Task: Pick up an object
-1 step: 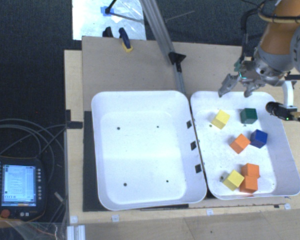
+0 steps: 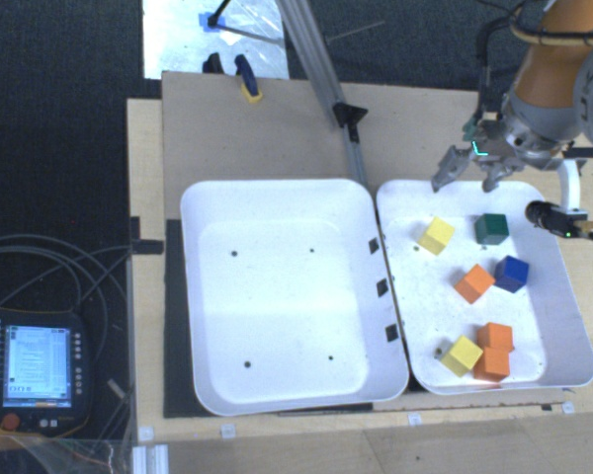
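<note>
Since the gripper [image 2: 473, 177] hangs over the far rim of the right bin [image 2: 563, 294] with its fingers [image 2: 447, 174] spread apart and nothing between them, I'd say the pick hasn't really started, so the descent, the grab and the lift are all left to do. Every candidate sits in that right bin: a yellow cube [image 2: 437, 236] and a green cube [image 2: 491, 228] nearest the fingers, then an orange cube [image 2: 473, 283] touching a blue cube [image 2: 511, 273], and at the near end a second yellow cube [image 2: 464, 355] beside two more orange cubes [image 2: 493, 351], while the left bin [image 2: 277, 294] on the worktop [image 2: 257, 126] has no blocks in it
</note>
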Available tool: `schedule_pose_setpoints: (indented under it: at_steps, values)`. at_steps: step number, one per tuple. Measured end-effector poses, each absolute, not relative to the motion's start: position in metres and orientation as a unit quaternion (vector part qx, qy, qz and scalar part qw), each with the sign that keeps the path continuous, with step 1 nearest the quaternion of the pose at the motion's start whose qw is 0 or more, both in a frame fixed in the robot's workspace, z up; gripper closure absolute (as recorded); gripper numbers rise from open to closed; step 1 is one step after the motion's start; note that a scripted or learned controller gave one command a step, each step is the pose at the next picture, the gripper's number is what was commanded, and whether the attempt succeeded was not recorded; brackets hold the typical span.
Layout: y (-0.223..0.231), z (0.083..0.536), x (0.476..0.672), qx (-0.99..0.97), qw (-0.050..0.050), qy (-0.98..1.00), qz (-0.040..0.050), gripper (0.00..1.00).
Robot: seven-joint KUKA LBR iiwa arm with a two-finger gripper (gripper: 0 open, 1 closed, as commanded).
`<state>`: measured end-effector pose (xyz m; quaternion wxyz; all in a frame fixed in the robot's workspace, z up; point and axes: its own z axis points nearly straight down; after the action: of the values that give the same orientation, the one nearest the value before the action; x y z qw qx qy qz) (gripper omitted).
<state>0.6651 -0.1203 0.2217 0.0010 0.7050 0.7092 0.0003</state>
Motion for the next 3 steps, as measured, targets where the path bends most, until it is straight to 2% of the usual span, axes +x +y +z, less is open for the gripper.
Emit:
schedule_pose_setpoints:
  at_steps: [1,2,3]
  values:
    - [-0.126,0.168,0.673,0.706,-0.001,0.708,-0.0012,0.0]
    - [-0.123,0.106,0.672,0.705,-0.001,0.709,-0.0013,0.0]
    - [-0.123,0.107,0.672,0.705,0.0,0.709,-0.0003,0.0]
